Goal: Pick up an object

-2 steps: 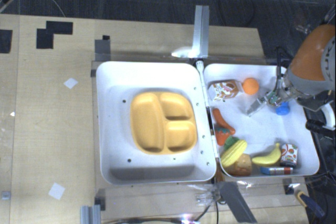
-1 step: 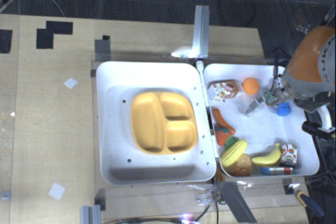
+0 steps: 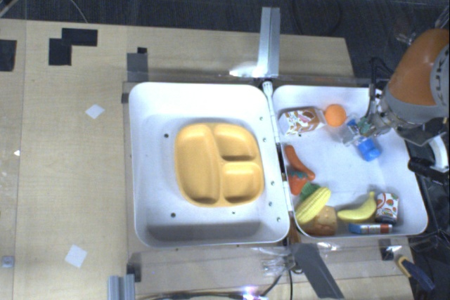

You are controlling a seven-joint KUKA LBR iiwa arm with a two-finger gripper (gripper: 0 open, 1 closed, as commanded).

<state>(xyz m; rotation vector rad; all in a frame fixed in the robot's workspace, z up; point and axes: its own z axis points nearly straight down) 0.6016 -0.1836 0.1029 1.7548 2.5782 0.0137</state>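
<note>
Your gripper [image 3: 363, 131] sits low in the right bin [image 3: 415, 221], right at a small blue bottle [image 3: 368, 149] near the orange ball [image 3: 335, 114]. Whether it pinches anything, you cannot tell. Centre over the bottle and lift straight, clear of the ball.

Yellow divided tray [image 3: 214, 164] in left bin [image 3: 148, 151], toy foods in right bin [image 3: 408, 186], pincer [image 3: 364, 128] beside orange [image 3: 335, 114]
</note>
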